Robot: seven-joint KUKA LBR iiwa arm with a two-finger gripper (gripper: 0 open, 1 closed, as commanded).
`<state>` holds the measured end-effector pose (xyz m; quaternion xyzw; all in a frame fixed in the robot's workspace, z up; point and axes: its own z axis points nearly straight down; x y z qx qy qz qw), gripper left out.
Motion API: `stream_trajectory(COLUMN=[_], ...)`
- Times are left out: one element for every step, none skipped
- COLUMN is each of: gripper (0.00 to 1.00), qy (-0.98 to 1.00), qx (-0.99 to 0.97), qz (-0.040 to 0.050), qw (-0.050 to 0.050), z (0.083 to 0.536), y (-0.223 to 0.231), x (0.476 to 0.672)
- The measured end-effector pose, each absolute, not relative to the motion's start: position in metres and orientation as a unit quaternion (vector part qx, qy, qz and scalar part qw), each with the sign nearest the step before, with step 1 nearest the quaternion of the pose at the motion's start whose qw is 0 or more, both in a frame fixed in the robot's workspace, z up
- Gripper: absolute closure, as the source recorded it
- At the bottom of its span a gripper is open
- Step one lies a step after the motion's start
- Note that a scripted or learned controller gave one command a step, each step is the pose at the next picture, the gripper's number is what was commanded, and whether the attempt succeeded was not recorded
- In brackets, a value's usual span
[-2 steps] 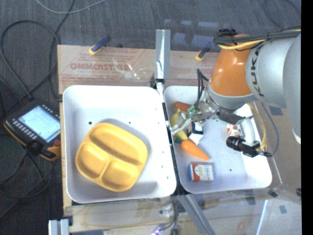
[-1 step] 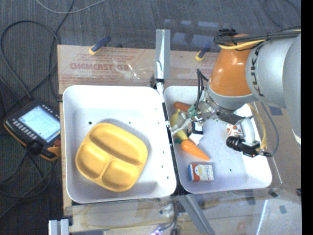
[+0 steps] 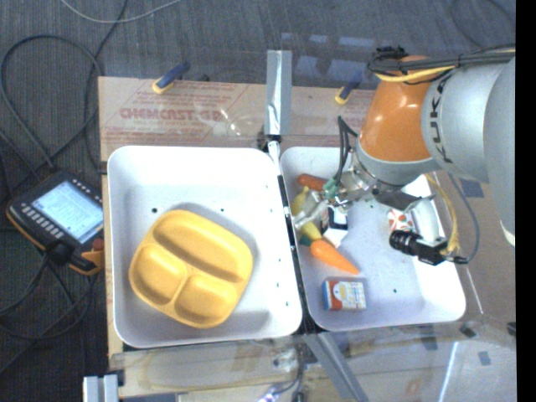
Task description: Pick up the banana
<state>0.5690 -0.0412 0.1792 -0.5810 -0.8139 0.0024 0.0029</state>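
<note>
Bins, two shallow white ones, sit side by side on a worktop (image 3: 126, 115), seen from above. The left bin (image 3: 121, 224) holds a yellow divided tray (image 3: 191, 266). The grey and orange arm (image 3: 435, 115) reaches into the right bin (image 3: 435, 296), its fingers (image 3: 328, 198) low at the bin's upper left corner; their grip cannot be told. The banana (image 3: 308, 221) lies there, beside a carrot (image 3: 333, 256) and a small carton (image 3: 344, 294).

Carrot (image 3: 334, 257) & small carton (image 3: 344, 294) sit mid right bin (image 3: 444, 304). Bin floor right of carton is open. Left of carrot: cluttered along bin wall.
</note>
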Motion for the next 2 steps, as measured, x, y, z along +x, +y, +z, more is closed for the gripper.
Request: stream_trajectory(gripper=[0.00, 0.00], qy=[-0.825, -0.812], qx=[-0.566, -0.584], qz=[0.0028, 0.0025], qw=[0.002, 0.002], z=[0.179, 0.179], y=[-0.025, -0.080], x=[0.568, 0.570])
